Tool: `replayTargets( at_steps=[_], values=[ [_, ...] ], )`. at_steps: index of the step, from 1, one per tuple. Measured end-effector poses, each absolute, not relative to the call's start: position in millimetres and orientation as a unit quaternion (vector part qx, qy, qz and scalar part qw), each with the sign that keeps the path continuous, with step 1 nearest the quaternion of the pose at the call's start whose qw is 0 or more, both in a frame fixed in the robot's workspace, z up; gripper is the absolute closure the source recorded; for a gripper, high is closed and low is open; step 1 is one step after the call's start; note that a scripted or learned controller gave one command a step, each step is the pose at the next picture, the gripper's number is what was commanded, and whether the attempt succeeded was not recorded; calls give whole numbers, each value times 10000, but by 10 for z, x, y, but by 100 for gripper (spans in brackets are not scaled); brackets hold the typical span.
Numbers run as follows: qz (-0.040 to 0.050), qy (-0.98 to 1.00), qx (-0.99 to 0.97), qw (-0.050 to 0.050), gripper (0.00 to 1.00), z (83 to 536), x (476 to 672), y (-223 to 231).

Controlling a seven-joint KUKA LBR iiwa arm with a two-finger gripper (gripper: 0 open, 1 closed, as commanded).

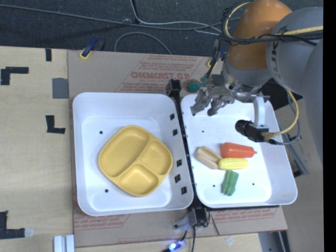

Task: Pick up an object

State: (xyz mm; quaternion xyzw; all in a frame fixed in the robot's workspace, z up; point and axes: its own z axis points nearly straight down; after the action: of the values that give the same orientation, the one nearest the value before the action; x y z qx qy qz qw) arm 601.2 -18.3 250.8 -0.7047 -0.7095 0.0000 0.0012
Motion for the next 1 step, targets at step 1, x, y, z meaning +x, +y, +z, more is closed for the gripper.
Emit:
replayTargets(
  at_steps=[1],
  values=[
    [3,-7095,-7047,15,100,2516,5825,377]
  ],
)
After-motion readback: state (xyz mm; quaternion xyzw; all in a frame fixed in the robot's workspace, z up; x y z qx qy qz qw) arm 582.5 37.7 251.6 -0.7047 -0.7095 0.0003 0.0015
